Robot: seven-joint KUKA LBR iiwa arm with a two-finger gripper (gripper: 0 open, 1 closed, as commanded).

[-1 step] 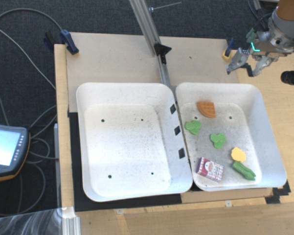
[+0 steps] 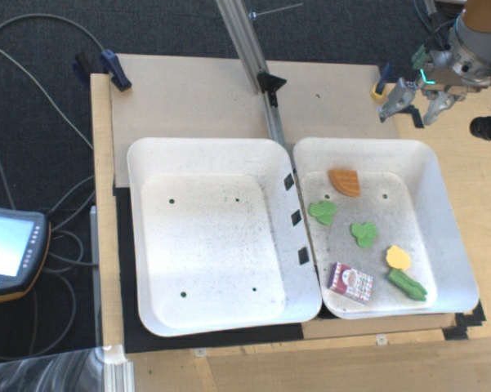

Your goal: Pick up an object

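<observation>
Pincer (image 2: pixel 414 104) hangs spread apart and holding nothing above the bench (image 2: pixel 188 96), beyond the right bin (image 2: pixel 441 186). From left to right lie green pieces (image 2: pixel 323 212), a red packet (image 2: pixel 350 282), an orange wedge (image 2: pixel 345 180) and a yellow piece (image 2: pixel 398 258), scattered apart, probably for clean grasps.

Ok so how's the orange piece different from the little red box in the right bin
The orange piece is a plain, rounded wedge lying near the bin's far wall; the red box is rectangular, printed red and white, and lies near the near wall. The box looks somewhat larger. Both lie flat in the right bin, apart from the other items and from the gripper.
</observation>
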